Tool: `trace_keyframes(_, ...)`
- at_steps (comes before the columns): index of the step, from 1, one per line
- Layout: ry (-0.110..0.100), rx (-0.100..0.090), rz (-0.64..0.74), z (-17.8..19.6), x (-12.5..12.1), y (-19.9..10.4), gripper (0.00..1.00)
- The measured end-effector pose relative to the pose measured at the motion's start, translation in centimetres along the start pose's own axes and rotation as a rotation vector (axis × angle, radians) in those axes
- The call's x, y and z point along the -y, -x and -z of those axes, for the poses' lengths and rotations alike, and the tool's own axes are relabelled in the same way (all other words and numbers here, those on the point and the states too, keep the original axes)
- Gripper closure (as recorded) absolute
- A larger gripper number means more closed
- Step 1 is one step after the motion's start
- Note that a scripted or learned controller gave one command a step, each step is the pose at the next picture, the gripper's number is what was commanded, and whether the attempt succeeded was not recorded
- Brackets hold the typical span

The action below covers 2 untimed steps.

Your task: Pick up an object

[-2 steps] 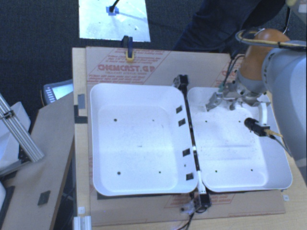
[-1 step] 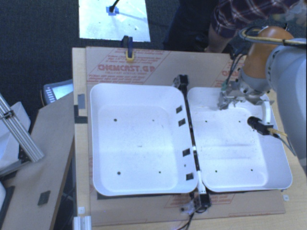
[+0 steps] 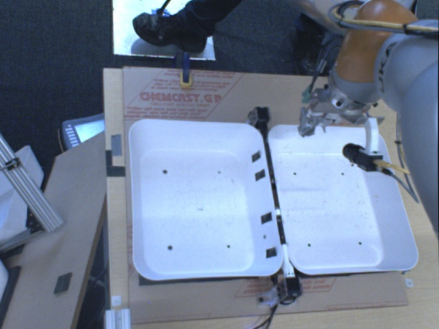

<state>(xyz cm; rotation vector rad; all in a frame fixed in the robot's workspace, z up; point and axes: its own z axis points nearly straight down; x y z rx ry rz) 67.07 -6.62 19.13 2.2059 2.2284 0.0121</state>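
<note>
**Operator:** What sits furthest left?

**Spotter:** Off the table (image 3: pixel 115 252), at your far left, a ribbed metal rail (image 3: pixel 27 190) lies at a slant. Next you have the left bin (image 3: pixel 195 197), resting on a brown sheet (image 3: pixel 182 96) with red lettering. Its white floor shows a few small dark dots.

**Operator:** And the middle?

**Spotter:** The two bins stand side by side with their rims touching. You can see small black clips (image 3: pixel 264 177) spaced along the seam between them.

**Operator:** Then the right side?

**Spotter:** That is the right bin (image 3: pixel 343 252), white and shallow like the other. The gripper (image 3: pixel 310 130) hangs over its far rim, close to the far left corner. Above it you see the orange band (image 3: pixel 367 46) of the arm, which stretches in from your right.

**Operator:** Is it spread or pressed together?

**Spotter:** You cannot tell from this slant, because the metal parts blur into one pale cluster.

**Operator:** Where is the object?

**Spotter:** You cannot tell that either. The view does not let you judge whether the gripper carries anything, and I cannot place an object for you in either bin.
</note>
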Motion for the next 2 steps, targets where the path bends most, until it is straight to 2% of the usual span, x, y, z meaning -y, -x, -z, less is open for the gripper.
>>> trace_keyframes(1,0.001,-0.001,0.002,7.2,-0.1,-7.5,1.00)
trace_keyframes(2,-0.012,0.000,-0.002,-1.1,0.2,-12.2,1.00)
